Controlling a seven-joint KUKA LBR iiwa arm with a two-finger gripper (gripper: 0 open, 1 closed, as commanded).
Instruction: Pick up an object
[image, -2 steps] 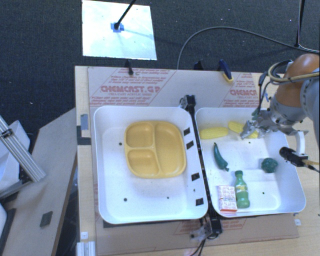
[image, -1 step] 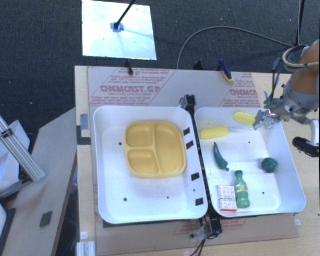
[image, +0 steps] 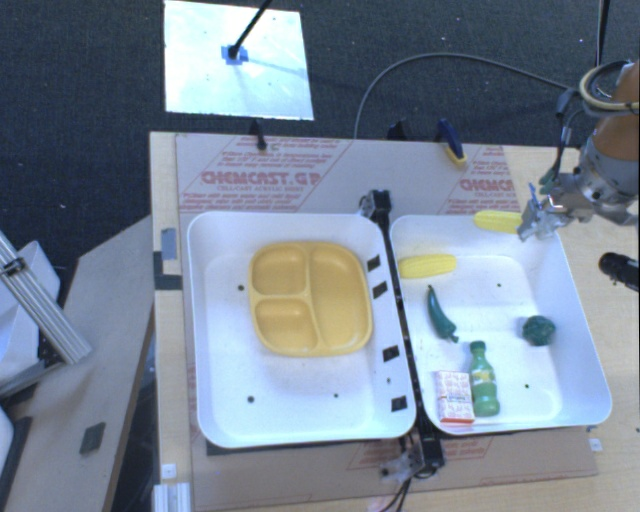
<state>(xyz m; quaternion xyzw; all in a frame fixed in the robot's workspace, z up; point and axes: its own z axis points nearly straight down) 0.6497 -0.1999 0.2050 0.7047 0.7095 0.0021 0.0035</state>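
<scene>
Six objects sit in the right bin. I note a yellow corn cob near the divider, a second yellow piece on the far rim, a green pepper mid-bin, a dark green lump toward the right wall, and a green bottle touching a small carton near the front edge. Open floor lies between them. I see the gripper at the far right corner, just beside the rim piece; I cannot tell its opening or whether it holds anything. The left bin bears a yellow divided tray, clear of every wall.
</scene>
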